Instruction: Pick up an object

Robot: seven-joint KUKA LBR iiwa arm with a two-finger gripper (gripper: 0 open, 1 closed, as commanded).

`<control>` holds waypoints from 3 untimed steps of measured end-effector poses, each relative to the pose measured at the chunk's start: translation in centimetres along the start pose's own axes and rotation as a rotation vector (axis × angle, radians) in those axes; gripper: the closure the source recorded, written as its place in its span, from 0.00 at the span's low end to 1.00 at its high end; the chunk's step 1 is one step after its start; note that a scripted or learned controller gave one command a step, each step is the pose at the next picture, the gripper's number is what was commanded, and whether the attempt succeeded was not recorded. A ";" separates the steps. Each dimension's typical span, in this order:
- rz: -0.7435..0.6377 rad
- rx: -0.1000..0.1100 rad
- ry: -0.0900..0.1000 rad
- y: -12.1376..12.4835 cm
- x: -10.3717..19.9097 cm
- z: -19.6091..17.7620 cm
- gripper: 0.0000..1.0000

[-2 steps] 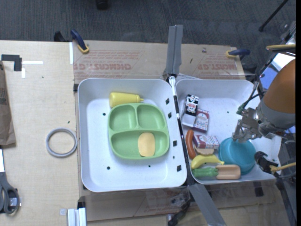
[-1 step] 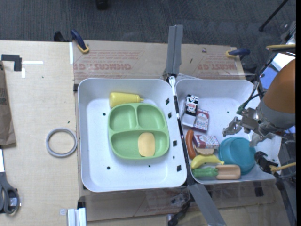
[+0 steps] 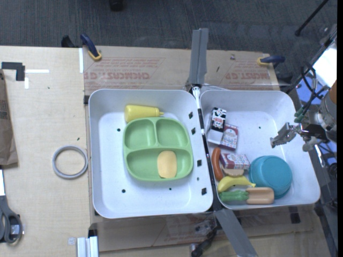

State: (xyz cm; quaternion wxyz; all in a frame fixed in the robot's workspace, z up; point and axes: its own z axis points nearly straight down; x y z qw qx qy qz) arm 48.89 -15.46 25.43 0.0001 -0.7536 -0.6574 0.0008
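My gripper (image 3: 295, 140) hangs over the right side of the right bin (image 3: 257, 103), open, with nothing between its fingers. Just below and left of it sits a blue bowl (image 3: 271, 175). Along the bin's left side lie a cow-print carton (image 3: 218, 119), a red and white box (image 3: 230, 137), a hot dog (image 3: 216, 163), a wrapped sandwich (image 3: 234, 162), a banana (image 3: 235, 182), a green vegetable (image 3: 233, 196) and a bread roll (image 3: 260, 195).
The left bin (image 3: 102, 159) holds a green divided plate (image 3: 155, 138) with a yellow piece (image 3: 166, 164) in its front section, and a yellow bottle (image 3: 141, 112) behind it. A grey ring (image 3: 70, 161) lies on the bench to the left.
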 end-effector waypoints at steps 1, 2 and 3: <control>0.022 -0.010 -0.001 0.3 -4.3 13.3 0.00; -0.261 -0.001 0.000 2.2 -5.0 9.4 0.00; -0.298 -0.001 0.000 8.4 0.7 13.5 0.00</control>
